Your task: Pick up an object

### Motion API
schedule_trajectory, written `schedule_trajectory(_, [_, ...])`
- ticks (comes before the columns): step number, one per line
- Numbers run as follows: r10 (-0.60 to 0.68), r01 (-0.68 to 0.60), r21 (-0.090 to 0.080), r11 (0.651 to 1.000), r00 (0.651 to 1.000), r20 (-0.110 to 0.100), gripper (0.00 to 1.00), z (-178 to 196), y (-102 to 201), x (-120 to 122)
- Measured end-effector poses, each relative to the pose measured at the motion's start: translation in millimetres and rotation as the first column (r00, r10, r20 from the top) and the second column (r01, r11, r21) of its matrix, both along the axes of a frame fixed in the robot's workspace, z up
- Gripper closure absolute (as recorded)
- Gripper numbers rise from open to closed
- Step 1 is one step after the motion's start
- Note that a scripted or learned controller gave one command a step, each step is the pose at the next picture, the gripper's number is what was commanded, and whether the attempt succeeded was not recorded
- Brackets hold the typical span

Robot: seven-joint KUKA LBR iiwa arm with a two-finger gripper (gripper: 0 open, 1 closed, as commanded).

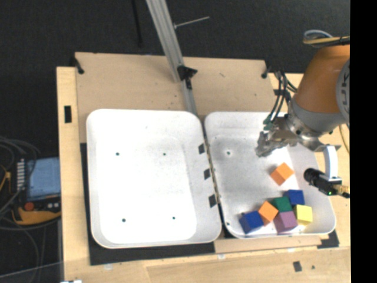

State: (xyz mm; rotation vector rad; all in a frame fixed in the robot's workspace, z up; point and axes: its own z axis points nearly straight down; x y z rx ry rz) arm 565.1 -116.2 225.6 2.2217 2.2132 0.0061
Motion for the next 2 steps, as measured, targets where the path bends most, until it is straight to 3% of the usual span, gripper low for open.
schedule_trajectory(1, [0.007, -0.007, -0.001, 1.0, 1.0, 0.003, 1.0, 64.2, -0.8, -1.7])
schedule_trajectory(2, [0.009, -0.009, 0.002, 1.0, 1.0, -0.008, 1.0, 47.2, 53.2, 12.0])
